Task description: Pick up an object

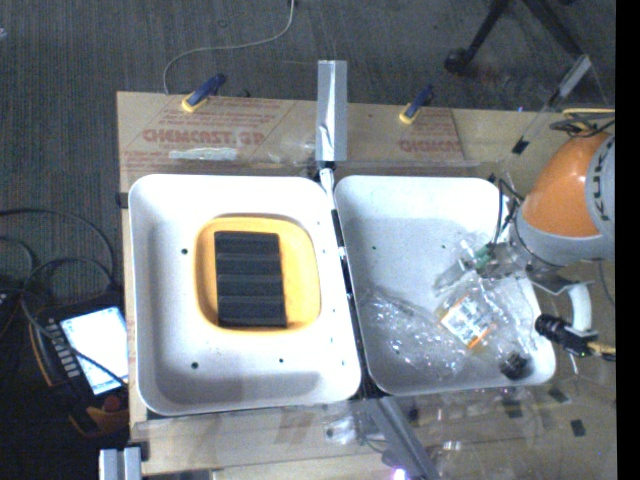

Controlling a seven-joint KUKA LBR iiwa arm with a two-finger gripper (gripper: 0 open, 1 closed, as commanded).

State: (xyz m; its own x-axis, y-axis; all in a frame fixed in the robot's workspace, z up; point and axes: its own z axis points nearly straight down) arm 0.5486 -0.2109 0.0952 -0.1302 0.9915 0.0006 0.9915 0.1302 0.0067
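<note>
So I'm hanging over the bench [140, 128] from the right, with the two white bins side by side. The left bin [160, 368] has a yellow tray [305, 278] with a black ribbed block [248, 278] sitting in it, well apart from me. The right bin [400, 218] is where my stuff is: a crinkly clear plastic bag [480, 303] with an orange-and-white label inside, lying toward the near right corner, right under my wrist. My gripper [500, 263] is buried in the glare of that plastic, so honestly I can't tell what state it's in. My take: come straight down on the bunched middle of the bag, not the slippery flat edge. The small dark thing at the near right rim is too blurry to name.
</note>
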